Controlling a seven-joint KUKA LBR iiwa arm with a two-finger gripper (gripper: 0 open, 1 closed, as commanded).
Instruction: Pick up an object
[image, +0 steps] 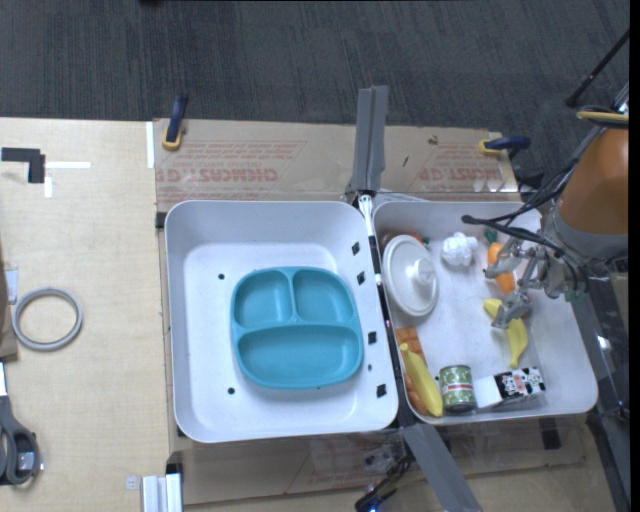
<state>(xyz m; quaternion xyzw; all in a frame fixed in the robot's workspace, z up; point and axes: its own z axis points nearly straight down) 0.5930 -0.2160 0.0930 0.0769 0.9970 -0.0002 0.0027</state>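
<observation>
My gripper (522, 288) hangs low over the right side of the right bin (560, 400), at the end of the grey arm with its orange band (600, 180). Right under and beside it lie a yellow banana-like piece (514, 338) and small orange pieces (496, 256). A white crumpled object (458, 249) sits to its left, and a white round lid (411, 275) lies further left. Along the bin's front stand a green can (457, 386) and a black-and-white carton (517, 385). Whether anything is in the gripper is hidden.
The left bin (190, 300) holds a blue divided plate (296, 327). Yellow and orange toy food (417, 375) lies along the right bin's left wall. On the bench at the left are a grey ring (45, 318) and scissors (18, 450).
</observation>
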